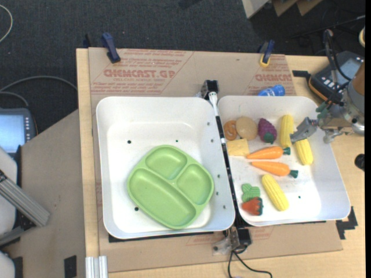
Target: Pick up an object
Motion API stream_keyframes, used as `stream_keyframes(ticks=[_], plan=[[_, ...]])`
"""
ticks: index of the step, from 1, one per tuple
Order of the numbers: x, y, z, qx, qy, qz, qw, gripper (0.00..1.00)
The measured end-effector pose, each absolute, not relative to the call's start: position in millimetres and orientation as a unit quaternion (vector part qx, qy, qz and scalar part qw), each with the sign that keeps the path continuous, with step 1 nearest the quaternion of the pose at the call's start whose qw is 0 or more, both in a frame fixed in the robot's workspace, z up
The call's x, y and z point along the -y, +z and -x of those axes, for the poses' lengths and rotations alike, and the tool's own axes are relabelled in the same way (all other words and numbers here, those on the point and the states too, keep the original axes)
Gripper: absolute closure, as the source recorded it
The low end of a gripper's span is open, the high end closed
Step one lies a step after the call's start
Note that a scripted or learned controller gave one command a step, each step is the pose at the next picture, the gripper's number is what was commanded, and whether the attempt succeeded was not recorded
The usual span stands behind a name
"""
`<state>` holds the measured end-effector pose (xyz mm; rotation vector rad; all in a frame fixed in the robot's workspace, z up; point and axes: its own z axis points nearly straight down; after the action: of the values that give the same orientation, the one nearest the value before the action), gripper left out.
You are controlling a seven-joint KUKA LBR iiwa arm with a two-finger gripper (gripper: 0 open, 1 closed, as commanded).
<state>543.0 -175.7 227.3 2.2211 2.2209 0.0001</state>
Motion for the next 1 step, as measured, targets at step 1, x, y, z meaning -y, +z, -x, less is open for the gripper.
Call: stream_keyframes(ticks=[1], plan=[[216.5,155.1,-558.0,-0.706,-0.0013,-0.708,-0.002,0.0]])
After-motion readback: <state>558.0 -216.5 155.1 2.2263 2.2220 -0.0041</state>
